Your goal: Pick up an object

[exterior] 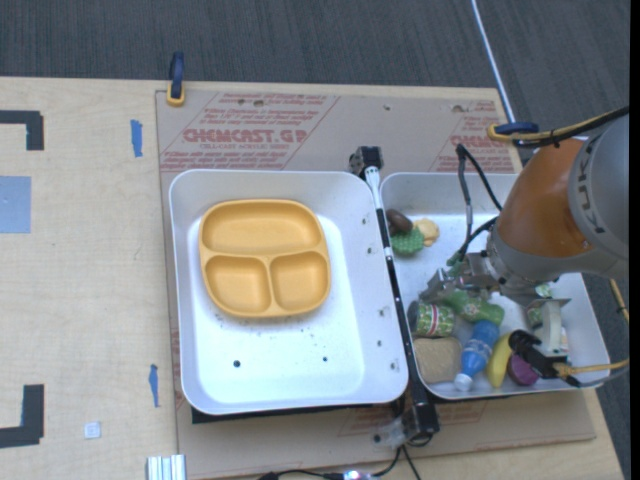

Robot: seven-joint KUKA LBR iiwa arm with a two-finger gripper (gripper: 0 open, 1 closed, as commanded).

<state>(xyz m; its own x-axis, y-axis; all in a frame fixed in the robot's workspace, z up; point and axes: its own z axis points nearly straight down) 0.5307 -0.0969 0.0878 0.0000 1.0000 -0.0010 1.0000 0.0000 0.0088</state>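
My gripper (462, 286) is low inside the right bin (440, 190), near its middle, under the grey and orange arm. Just below-left of it a green labelled can (432, 318) lies on its side, and a green item (482, 311) sits right beneath it. Further toward the front lie a blue bottle (475, 349), a yellow banana (497, 365), a purple piece (521, 371) and a tan block (433, 359). At the bin's back left rest a brown-and-green piece (404, 235) and a small yellow one (428, 231). Nothing shows as held.
The left bin (260, 373) holds a yellow three-part plate (265, 256) in its rear half. The two bins meet along a dark rim (388, 258). The arm's body covers the right bin's back right part. Wooden bench surrounds both bins.
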